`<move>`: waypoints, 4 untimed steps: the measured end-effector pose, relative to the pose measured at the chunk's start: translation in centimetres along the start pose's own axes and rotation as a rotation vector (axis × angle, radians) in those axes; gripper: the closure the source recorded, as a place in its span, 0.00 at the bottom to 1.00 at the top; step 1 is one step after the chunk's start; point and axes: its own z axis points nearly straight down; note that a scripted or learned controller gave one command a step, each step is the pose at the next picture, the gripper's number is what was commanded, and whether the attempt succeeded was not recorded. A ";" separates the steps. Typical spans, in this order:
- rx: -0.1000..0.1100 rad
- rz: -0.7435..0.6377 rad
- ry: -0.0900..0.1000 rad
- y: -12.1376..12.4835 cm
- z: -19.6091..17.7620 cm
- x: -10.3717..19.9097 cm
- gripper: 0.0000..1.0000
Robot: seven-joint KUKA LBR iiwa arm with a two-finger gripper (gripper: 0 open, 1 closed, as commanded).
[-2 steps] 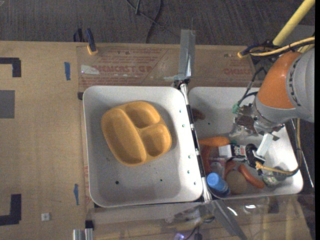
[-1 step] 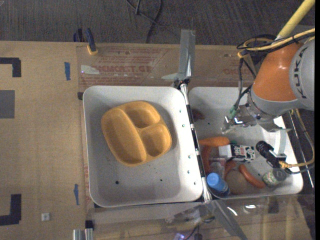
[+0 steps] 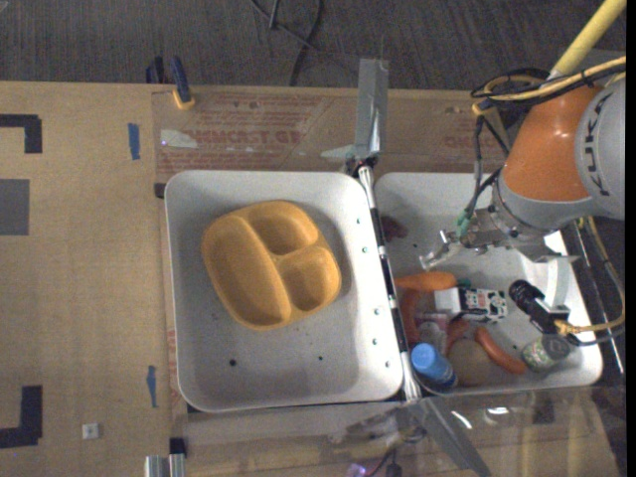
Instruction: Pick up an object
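Camera view: the gripper (image 3: 449, 249) hangs over the far part of the right bin (image 3: 417, 199), its jaws apart and holding nothing. The pickable clutter — carrot (image 3: 425, 280), blue bottle cap (image 3: 428, 358), sausage (image 3: 499, 350) — lies just nearer. A clean grasp would likely mean centring over one piece, the isolated carrot, before descending.

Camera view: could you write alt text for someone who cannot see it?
A grey and orange robot arm reaches over the right white bin, which holds a jumble of small objects. The left white bin holds a yellow divided plate.
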 end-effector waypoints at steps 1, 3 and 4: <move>-0.016 0.067 -0.006 -5.6 5.2 -1.8 0.00; 0.000 0.287 -0.001 6.6 5.8 -6.1 0.00; -0.003 -0.159 -0.003 8.4 -7.3 -8.7 0.00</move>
